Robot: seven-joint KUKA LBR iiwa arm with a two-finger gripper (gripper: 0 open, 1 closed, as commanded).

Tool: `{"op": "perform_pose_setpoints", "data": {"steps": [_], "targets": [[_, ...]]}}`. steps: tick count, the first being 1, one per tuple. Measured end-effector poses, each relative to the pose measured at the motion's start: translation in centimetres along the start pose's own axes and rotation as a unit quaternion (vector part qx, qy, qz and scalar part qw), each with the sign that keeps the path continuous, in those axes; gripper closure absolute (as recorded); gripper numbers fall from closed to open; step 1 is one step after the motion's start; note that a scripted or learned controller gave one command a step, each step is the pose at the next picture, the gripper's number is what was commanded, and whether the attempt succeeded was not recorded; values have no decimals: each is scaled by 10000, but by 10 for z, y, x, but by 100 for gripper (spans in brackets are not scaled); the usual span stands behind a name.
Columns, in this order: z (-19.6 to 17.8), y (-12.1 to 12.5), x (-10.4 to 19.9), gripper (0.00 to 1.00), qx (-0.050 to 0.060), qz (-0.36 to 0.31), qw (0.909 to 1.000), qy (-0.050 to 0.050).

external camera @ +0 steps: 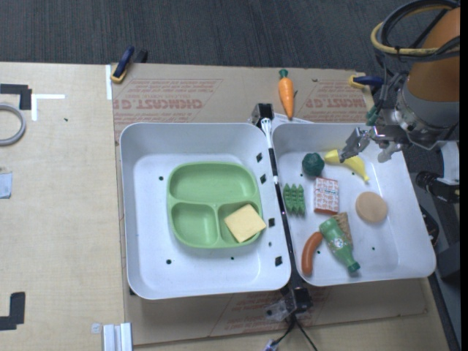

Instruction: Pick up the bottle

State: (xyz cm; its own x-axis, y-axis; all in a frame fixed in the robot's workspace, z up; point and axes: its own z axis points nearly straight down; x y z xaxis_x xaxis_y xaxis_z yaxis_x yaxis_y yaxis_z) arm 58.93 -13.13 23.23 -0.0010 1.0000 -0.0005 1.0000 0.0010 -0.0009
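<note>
The green bottle [338, 241] lies on its side in the right bin [398, 251], near the front, with its green cap [354, 268] pointing to the front right. A label wraps its upper body. My gripper [369, 148] hangs over the bin's back right part, well behind the bottle and apart from it. Its two fingers [353, 143] stand spread, with nothing between them. The left finger is just above the yellow banana [352, 164].
Around the bottle lie a red sausage [310, 253], a tan ball [371, 208], a red-white box [327, 194], a green ridged piece [294, 198] and a dark green ball [313, 164]. The left bin [146, 254] holds a green divided plate [214, 205] with a yellow block [244, 222]. A carrot [285, 93] lies behind the bins.
</note>
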Motion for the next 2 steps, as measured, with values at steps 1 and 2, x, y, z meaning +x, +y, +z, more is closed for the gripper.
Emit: {"op": "perform_pose_setpoints", "data": {"steps": [1, 2], "targets": [[-10, 0, 0, 100, -5, -6, 10000, -6], [-61, -38, -84, 100, -16, -1311, 9914, -12]]}}
